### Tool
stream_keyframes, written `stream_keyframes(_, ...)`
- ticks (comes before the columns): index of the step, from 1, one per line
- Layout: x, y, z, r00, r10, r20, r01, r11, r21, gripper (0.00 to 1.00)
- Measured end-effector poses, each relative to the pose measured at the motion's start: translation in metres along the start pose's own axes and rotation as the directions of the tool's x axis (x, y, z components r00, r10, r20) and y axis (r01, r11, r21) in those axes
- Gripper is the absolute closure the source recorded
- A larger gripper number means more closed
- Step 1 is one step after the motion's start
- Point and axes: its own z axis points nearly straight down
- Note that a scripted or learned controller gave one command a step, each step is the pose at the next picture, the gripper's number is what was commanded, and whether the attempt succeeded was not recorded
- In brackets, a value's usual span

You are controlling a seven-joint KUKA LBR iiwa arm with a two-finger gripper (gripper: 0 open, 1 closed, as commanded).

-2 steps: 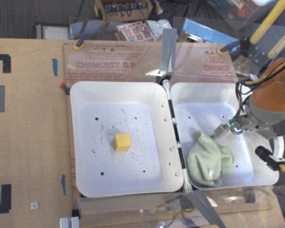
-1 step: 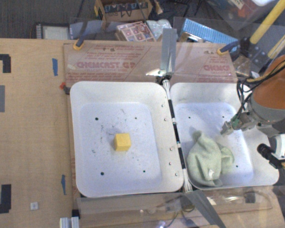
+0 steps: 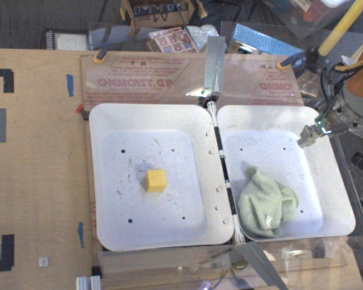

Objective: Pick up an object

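Observation:
A small yellow block point(image 3: 156, 180) lies near the middle of the left bin point(image 3: 109, 125). A crumpled pale green cloth point(image 3: 266, 201) lies in the near part of the right bin point(image 3: 333, 180), close to the divider. My gripper point(image 3: 310, 135) hangs at the right bin's far right side, well above and to the right of the cloth. Nothing shows between its fingers. Whether they are open or shut is too small and blurred to tell.
A metal strip point(image 3: 215, 71) stands upright behind the seam between the two bins. A clear plastic sheet point(image 3: 145, 80) with red lettering lies behind them. Cables and boxes crowd the bench's far edge. The arm's body point(image 3: 357, 95) sits at the right.

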Motion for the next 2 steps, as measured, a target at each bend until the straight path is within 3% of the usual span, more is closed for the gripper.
stream_keyframes(1, -0.011, 0.086, -0.037, 0.997, -0.082, 0.001, 0.082, 0.997, -0.001, 1.0)
stream_keyframes(2, -0.047, 0.077, -0.036, 0.984, -0.178, 0.004, 0.178, 0.984, -0.003, 1.0)
